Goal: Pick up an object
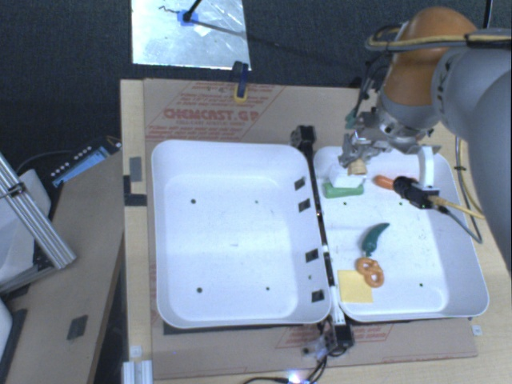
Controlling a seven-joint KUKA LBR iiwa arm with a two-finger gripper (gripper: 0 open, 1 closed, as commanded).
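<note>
A left bin [232, 230] is lying beside a right bin [460, 282] on the counter, the right one holding a green-and-white block [342, 186] at its far left. The gripper [356, 160] is hovering just above that block, its opening impossible to judge. The approach appears to be under way; a straight descent is needed next.

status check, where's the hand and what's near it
Hand low over right bin's far left corner. Small tan piece at its tip, green-and-white block just below. Grip unconfirmed. Teal pepper, pretzel apart.

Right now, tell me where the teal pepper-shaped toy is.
The teal pepper-shaped toy lies in the right bin, near its middle, just above the orange pretzel toy and the yellow square.
</note>
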